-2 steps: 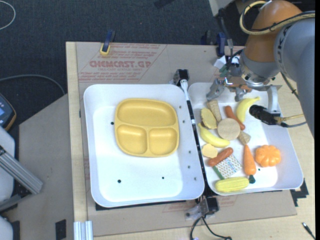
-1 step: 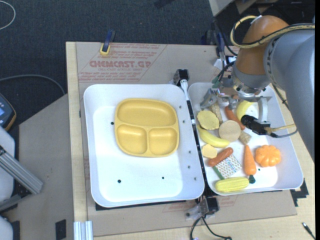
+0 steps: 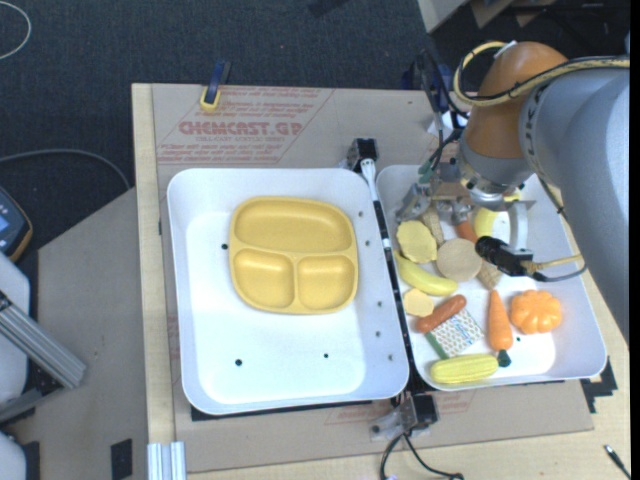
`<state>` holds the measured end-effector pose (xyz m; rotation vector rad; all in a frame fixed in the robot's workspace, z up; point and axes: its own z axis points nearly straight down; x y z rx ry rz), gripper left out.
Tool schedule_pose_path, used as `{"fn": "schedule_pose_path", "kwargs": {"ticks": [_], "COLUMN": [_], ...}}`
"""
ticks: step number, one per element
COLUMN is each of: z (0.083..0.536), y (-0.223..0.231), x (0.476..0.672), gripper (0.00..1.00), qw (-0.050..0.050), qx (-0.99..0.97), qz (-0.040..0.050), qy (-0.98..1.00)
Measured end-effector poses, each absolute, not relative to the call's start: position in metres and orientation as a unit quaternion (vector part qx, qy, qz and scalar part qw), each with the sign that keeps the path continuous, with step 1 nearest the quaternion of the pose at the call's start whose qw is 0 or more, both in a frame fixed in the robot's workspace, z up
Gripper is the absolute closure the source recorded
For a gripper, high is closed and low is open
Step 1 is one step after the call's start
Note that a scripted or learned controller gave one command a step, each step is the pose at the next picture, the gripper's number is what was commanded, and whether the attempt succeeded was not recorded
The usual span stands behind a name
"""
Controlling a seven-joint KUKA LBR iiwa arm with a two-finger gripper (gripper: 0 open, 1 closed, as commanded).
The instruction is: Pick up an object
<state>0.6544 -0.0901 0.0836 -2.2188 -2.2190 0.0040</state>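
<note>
Grey and orange, my arm reaches in from three o'clock, and my gripper sits low at the twelve o'clock end of the right bin. Whether it grips anything I cannot tell. Toy food lies just below it: a banana, a carrot, a pumpkin, corn. At nine o'clock, the left bin holds a yellow divided tray.

Your table, topped with printed brown board, carries two white bins side by side: the left bin and the right bin.
</note>
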Motion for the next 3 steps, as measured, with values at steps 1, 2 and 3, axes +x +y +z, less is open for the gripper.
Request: {"fn": "schedule_pose_path", "kwargs": {"ticks": [1,2,3], "z": [0.096,0.141,0.205], "y": [-0.090,-0.092,-0.088], "x": [0.656,0.663,0.664], "gripper": [1.00,1.00,1.00], "qw": [0.000,-0.003,-0.003], "qx": [-0.707,-0.707,-0.707], "qz": [-0.0002,-0.0019,-0.0021], "qy": [-0.707,-0.707,-0.708]}}
